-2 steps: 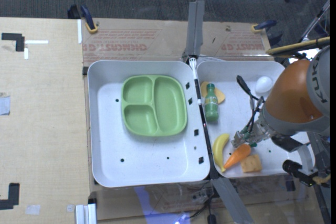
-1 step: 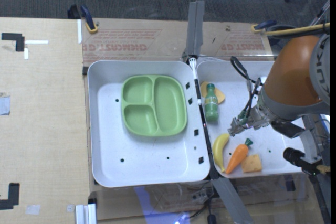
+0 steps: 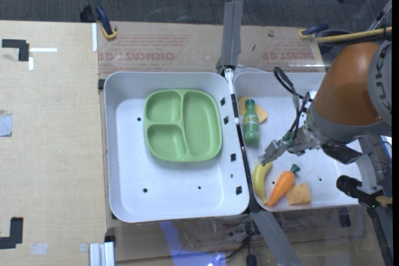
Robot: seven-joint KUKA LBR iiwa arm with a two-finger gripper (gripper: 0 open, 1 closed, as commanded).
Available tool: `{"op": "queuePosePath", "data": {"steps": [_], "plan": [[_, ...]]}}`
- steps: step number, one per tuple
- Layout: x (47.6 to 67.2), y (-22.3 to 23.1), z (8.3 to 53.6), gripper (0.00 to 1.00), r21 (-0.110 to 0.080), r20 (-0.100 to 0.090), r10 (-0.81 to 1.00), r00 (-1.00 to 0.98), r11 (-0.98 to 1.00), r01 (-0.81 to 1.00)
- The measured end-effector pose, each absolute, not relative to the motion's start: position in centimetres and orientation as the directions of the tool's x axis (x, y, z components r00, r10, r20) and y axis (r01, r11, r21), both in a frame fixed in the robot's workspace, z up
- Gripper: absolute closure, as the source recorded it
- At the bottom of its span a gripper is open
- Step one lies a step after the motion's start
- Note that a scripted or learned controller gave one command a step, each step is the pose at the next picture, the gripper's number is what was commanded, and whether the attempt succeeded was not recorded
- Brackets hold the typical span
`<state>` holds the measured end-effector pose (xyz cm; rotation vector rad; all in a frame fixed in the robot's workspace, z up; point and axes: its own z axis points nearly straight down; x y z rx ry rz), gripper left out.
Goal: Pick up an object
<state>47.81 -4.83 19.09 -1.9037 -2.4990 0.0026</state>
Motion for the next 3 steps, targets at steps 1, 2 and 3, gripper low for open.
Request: {"op": "queuePosePath", "data": {"steps": [1,2,3], "plan": [[47.8,-4.8,19.1,0.00,-0.002,-0.001,0.964,-0.266,0.266,0.964],[47.7,-11.7,9.1,0.00,-0.002,0.000,0.975,-0.223,0.223,0.975],[47.7,-11.8,9.9,1.00,-0.003,0.001,0.975,-0.220,0.220,0.975]]}}
